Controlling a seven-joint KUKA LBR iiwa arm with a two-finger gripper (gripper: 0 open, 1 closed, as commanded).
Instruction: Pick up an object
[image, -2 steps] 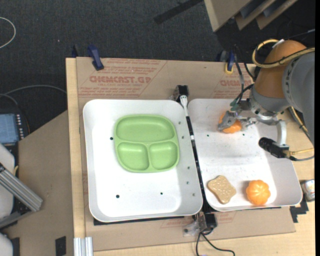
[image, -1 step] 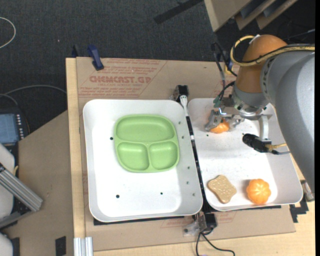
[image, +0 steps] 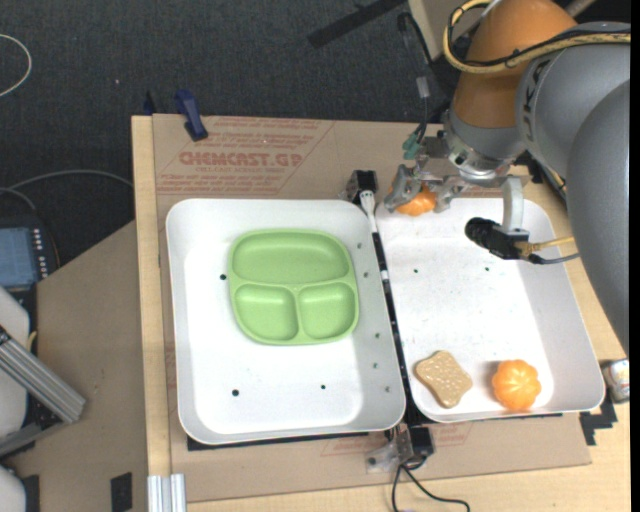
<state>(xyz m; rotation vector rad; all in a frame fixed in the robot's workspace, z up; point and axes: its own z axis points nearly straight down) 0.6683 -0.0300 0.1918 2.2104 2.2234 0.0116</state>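
My gripper (image: 419, 196) hangs over the far left corner of the right bin (image: 560, 310). A small orange object (image: 417, 205) sits between its two fingers, which close on it from either side. At the near edge of the same bin lie a tan slice of toy bread (image: 443, 378) and, to its right, an orange toy fruit (image: 515, 384). Both are well apart from the gripper.
The left bin (image: 190, 330) holds a green divided plate (image: 293, 285). A black fitting with a cable (image: 497, 238) hangs off the wrist above the right bin. The bins' shared rim (image: 383, 290) runs just left of the gripper. The grey arm fills the upper right.
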